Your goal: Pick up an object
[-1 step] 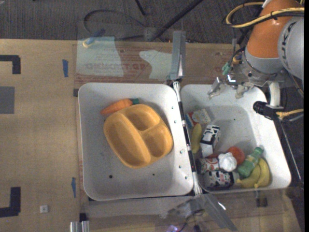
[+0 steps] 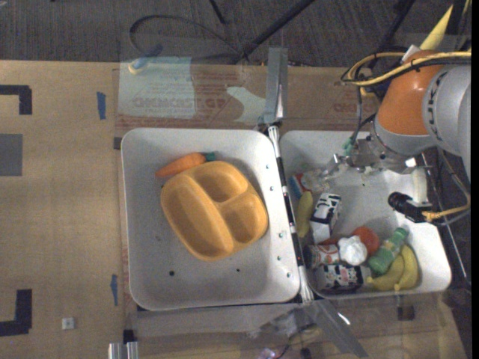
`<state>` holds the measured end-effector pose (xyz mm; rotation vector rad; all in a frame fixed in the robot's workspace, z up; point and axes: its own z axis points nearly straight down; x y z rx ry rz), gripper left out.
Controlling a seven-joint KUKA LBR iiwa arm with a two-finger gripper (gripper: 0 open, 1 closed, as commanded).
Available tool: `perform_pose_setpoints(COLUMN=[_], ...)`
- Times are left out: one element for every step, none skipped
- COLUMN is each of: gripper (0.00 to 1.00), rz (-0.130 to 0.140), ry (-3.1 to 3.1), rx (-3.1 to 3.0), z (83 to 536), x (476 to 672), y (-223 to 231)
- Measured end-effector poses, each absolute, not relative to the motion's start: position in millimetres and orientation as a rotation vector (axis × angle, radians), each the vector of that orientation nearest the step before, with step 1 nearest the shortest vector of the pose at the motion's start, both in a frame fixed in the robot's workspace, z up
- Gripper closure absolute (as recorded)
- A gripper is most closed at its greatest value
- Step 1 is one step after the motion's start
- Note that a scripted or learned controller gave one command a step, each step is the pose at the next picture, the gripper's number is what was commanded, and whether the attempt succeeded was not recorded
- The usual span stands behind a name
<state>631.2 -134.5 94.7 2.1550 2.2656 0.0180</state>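
- Bearing both bins, the counter (image 2: 60, 200) is brown board running far left of the small carton; nothing on it for this task.
- Left bin (image 2: 135, 223), well left of the small carton: not where the arm is working.
- Right bin (image 2: 374, 200) is the one the small carton stands in, and the pile of candidate objects sits along its left and near sides.
- Arm (image 2: 404, 111) comes in up and right of the small carton, orange band over the bin's far right corner.
- Yellow divided plate (image 2: 213, 209), left of the small carton across the bin wall, flat, with an orange carrot (image 2: 181, 164) touching its far edge.
- Gripper (image 2: 352, 161) hangs up and right of the small carton, near it but apart, over bare bin floor. Can't tell whether the jaws are apart or together, and nothing can be seen held.
- Banana (image 2: 404, 271), below and right of the small carton, against the bin's near wall, with a green bottle (image 2: 389, 251) lying on it.
- Small carton (image 2: 325, 209), black and white, stands closest to the gripper, so it's the likely target.
- Red-and-white can (image 2: 323, 255), just below the small carton, with a white lump (image 2: 352, 250) touching its right side.
- Step, as judged: the approach, before any grasp, so the pick is not yet done.
- Next move calls for shifting down-left to centre over the small carton, then descending with the jaws spread to straddle it and clear of the yellow piece (image 2: 303, 212) just left of it.
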Motion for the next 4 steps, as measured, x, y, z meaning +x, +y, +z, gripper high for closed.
perform_pose_setpoints(gripper=[0.00,0.00,1.00,1.00], rz=[0.004,0.009,0.015,0.003], ry=[2.457,2.616,2.608,2.576], rx=[1.952,1.725,1.721,1.793], z=[186.2,88.8,100.0,185.5], x=[610.0,540.2,543.1,580.2], y=[-77.9,-134.8,-134.8,-61.6])
